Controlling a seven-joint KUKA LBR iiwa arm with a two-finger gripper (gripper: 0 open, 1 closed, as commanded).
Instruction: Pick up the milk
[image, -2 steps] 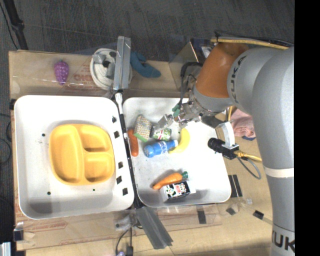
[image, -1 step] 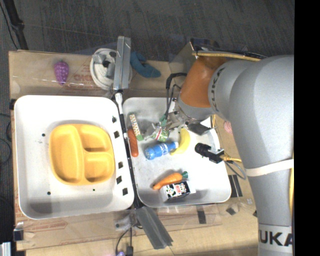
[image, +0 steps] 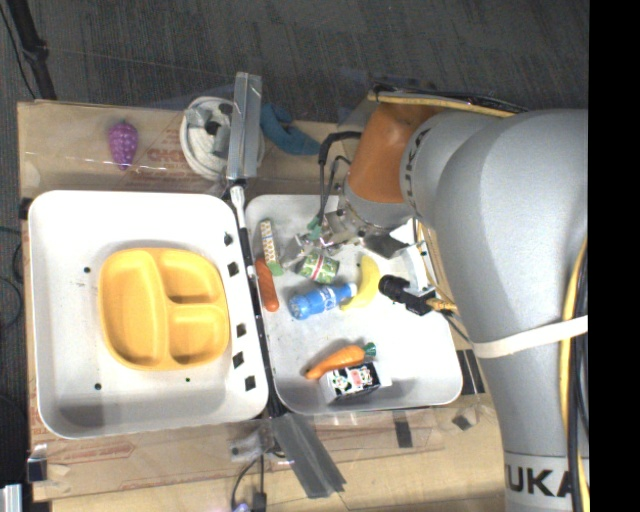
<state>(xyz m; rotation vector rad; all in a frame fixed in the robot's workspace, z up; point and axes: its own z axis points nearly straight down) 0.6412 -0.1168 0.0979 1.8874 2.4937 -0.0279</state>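
The milk (image: 355, 380) is a small carton with a black-and-white cow pattern. It lies near the front edge of the right bin (image: 420, 350), just below an orange carrot (image: 336, 360). My gripper (image: 320, 240) hangs over the back part of the same bin, right above a green can (image: 320, 266). The milk is well in front of the gripper and apart from it. The grey arm with its orange band (image: 378, 160) covers the bin's back right corner.
Also in the right bin are a blue bottle (image: 320, 300), a banana (image: 368, 280) and a red sausage (image: 267, 284) near the left wall. The left bin (image: 60, 230) holds a yellow divided tray (image: 165, 305). Purple grapes (image: 123, 143) and a cable coil (image: 208, 130) sit behind it.
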